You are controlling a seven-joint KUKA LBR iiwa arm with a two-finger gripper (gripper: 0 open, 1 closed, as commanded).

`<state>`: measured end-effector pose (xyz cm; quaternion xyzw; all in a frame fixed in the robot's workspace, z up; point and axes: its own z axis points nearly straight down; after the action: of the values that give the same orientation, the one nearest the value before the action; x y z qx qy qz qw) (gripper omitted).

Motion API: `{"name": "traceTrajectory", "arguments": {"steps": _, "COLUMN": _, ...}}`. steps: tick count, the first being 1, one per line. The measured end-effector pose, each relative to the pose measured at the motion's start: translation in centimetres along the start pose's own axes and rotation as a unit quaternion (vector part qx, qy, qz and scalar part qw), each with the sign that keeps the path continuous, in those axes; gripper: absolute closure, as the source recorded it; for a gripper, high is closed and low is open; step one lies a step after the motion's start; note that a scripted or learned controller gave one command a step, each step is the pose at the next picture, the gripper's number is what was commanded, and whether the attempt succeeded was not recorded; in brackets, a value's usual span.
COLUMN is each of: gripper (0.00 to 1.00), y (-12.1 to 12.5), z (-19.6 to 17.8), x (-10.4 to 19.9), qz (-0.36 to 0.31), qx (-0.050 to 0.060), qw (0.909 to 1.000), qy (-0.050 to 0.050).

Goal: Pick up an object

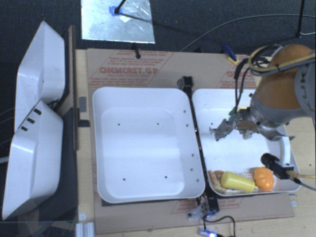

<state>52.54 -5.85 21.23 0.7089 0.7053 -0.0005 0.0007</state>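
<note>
My gripper (220, 130) hangs over the middle of the right bin (217, 102), pointing left, with the grey and orange arm behind it on the right. Along that bin's near edge lie a yellow bottle-shaped object (238, 181), an orange round object (264, 178) just right of it, and a small tan piece (215, 175) at its left end. These objects lie well below the gripper in the view, apart from it. I see nothing held in the gripper.
The left bin (143, 142) sits beside the right one, with a black divider strip (196, 132) between them. A shiny metal plate (117, 13) lies beyond the bench. White housings (37, 117) stand at the far left.
</note>
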Motion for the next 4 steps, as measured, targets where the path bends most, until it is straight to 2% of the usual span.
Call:
{"name": "traceTrajectory", "arguments": {"steps": 1, "gripper": 1.00, "y": 0.0, "z": -1.1, "x": 0.3, "qz": -0.003, "qx": -0.001, "qw": 1.0000, "qy": 0.001}}
{"name": "traceTrajectory", "arguments": {"steps": 2, "gripper": 0.00, "y": 0.0, "z": -1.1, "x": 0.3, "qz": -0.002, "qx": 0.000, "qw": 1.0000, "qy": 0.001}}
{"name": "traceTrajectory", "arguments": {"steps": 3, "gripper": 0.00, "y": -1.1, "z": -6.0, "x": 0.9, "qz": -0.003, "qx": -0.002, "qw": 1.0000, "qy": 0.001}}
{"name": "traceTrajectory", "arguments": {"steps": 4, "gripper": 0.00, "y": -3.9, "z": -14.4, "x": 2.2, "qz": -0.003, "qx": -0.004, "qw": 1.0000, "qy": 0.002}}
